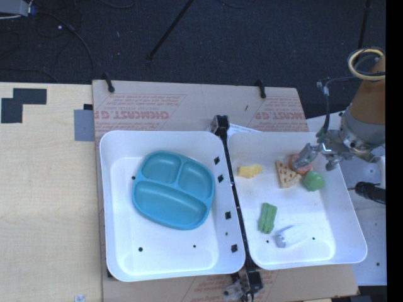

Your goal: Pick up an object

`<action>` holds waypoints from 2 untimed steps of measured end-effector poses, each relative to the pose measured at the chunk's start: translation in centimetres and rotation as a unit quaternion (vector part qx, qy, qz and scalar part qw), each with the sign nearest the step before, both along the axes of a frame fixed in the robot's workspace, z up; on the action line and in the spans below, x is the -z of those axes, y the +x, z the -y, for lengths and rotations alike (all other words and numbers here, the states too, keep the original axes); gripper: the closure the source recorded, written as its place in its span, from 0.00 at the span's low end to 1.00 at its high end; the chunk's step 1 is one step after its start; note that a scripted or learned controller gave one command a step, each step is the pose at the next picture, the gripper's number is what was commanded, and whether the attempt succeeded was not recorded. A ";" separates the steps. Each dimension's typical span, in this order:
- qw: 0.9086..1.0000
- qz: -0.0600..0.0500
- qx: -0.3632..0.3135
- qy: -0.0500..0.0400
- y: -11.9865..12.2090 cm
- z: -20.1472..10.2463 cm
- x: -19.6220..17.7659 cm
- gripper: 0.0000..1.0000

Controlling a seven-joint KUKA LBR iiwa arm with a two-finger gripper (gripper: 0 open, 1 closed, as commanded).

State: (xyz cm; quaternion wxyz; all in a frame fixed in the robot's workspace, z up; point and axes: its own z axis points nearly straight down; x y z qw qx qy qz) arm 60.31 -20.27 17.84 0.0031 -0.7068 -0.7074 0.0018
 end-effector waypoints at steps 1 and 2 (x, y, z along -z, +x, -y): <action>1.000 0.011 -0.001 -0.005 0.4 0.5 5.5 0.00; 1.000 0.003 0.000 -0.001 0.0 0.3 6.0 0.00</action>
